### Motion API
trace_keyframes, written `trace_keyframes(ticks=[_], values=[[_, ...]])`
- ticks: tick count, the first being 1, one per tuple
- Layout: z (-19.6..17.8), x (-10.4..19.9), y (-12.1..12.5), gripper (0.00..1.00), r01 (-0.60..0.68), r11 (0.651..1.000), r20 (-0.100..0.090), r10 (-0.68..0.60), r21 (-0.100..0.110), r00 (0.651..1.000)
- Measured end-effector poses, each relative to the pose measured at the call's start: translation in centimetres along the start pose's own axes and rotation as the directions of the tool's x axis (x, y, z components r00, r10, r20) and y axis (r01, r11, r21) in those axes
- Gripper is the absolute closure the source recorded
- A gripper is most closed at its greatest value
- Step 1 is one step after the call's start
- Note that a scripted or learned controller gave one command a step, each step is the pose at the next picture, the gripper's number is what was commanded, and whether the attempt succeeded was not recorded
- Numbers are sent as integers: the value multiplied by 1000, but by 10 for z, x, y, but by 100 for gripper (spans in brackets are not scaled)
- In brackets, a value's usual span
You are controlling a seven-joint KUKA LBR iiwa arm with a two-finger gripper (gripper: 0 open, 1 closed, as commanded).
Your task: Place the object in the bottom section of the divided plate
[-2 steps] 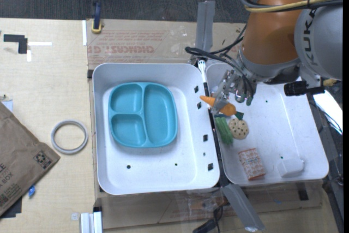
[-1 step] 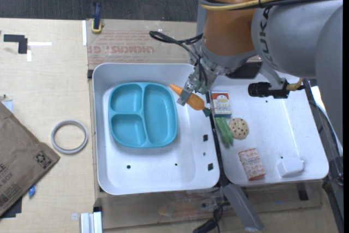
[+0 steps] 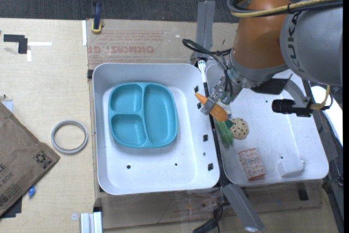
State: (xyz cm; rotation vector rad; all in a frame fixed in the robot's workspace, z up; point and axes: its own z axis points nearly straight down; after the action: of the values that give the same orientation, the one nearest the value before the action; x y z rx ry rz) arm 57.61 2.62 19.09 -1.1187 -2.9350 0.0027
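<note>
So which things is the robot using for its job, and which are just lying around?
For the job:
- gripper
- toy carrot at the gripper, on the rim between the bins
- blue divided plate in the left bin

Just lying about:
- cookie
- small red packet
- tape ring
- brown cardboard

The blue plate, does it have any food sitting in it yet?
No, all three sections of the blue plate are bare; the toy carrot sits at the bins' divide.
</note>
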Motion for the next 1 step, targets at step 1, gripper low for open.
trace_keyframes(ticks=[1], values=[[0,-32,-19,100,-47,999,1,47,-1,999]])
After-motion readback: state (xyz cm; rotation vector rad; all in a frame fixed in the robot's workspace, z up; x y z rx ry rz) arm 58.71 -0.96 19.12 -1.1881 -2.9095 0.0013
